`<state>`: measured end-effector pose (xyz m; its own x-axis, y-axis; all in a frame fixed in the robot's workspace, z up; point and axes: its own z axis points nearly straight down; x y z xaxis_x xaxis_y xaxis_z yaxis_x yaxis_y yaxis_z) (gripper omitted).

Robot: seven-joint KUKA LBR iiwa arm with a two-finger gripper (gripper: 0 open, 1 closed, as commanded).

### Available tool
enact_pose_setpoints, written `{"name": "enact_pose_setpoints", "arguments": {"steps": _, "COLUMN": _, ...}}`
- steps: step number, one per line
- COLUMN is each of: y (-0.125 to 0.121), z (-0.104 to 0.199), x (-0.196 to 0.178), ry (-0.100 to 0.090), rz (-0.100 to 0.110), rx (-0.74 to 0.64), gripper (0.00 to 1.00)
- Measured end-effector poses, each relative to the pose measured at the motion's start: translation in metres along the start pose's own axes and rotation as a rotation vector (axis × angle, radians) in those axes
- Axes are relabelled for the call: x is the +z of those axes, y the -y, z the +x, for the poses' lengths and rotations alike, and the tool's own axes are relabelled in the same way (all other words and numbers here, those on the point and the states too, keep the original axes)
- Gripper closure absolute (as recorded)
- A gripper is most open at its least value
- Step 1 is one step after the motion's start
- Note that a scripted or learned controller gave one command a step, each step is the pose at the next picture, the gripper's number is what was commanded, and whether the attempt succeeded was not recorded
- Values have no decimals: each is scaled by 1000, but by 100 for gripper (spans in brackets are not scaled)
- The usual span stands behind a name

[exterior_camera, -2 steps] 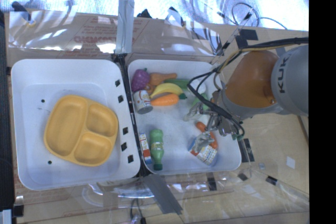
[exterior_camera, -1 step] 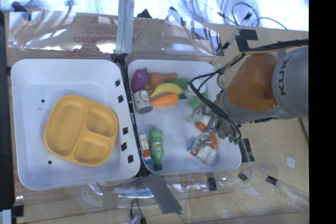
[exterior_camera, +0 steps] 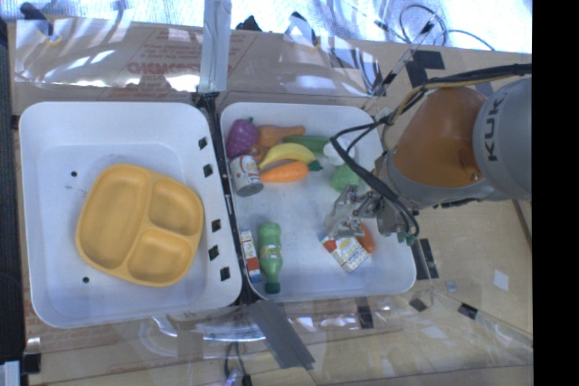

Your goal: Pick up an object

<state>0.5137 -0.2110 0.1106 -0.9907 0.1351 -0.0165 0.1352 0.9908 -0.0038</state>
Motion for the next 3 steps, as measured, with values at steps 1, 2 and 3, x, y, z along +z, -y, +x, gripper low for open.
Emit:
{"name": "enact_pose_setpoints", "arguments": {"steps": 1, "y": -10, "z": -63, "x": -51, "ry": -11, "rz": -5, "rx": -291, "gripper": 100}}
{"name": "enact_pose_setpoints", "arguments": {"steps": 2, "y": -10, "z": -62, "x": -50, "ry": -13, "rz": -6, "rx": -291, "gripper": 0}}
{"name": "enact_pose_setpoints", "arguments": {"steps": 3, "y": -1, "z": 10, "x": 18, "ry": -15, "rz": -5, "rx": -123, "gripper": 0}}
